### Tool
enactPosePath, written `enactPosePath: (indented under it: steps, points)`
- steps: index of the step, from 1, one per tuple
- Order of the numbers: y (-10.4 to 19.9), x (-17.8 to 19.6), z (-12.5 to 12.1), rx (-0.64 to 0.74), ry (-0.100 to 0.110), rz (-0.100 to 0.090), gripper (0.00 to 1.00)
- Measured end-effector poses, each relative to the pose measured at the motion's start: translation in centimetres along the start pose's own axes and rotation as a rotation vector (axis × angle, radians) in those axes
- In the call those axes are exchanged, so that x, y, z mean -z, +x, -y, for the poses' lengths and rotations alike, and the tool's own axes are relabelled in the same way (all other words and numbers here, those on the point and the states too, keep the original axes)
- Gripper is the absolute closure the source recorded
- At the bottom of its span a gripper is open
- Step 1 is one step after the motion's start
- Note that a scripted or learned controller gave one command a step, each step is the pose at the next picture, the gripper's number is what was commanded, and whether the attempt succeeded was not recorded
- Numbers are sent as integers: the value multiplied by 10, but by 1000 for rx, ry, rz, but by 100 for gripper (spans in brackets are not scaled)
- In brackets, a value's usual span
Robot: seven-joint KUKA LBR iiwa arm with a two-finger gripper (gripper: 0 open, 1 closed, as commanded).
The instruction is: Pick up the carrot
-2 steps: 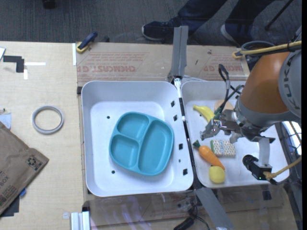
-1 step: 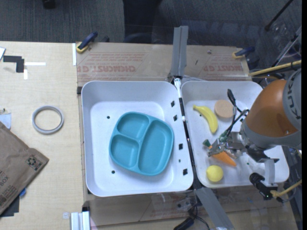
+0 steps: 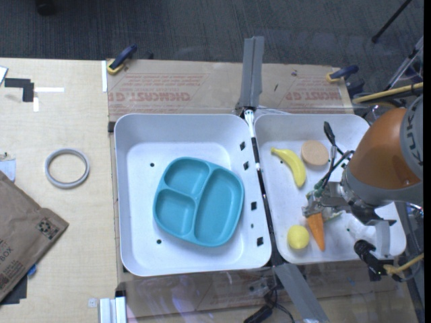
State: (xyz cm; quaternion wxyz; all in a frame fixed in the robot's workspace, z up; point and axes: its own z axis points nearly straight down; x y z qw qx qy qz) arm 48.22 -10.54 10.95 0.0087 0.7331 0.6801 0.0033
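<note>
Carrot (image 3: 316, 233) lower right of frame, long axis near vertical, thick top touching gripper (image 3: 322, 206) just above it; grip state unclear.

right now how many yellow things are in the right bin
2. The banana lies near the top of the right bin, left of a tan disc. The lemon sits near the bottom, beside the carrot. The arm may hide more.

The arm (image 3: 394, 160) is a rounded grey shell with a broad orange band above the wrist. Thin black cables loop beside it, and its pincer (image 3: 322, 204) is small, metallic and dark-jointed.
</note>
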Motion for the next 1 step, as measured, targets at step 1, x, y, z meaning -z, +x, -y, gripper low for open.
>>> enactPosePath:
  steps: [1]
  points:
    - [31,100,5,43,19,-6,100]
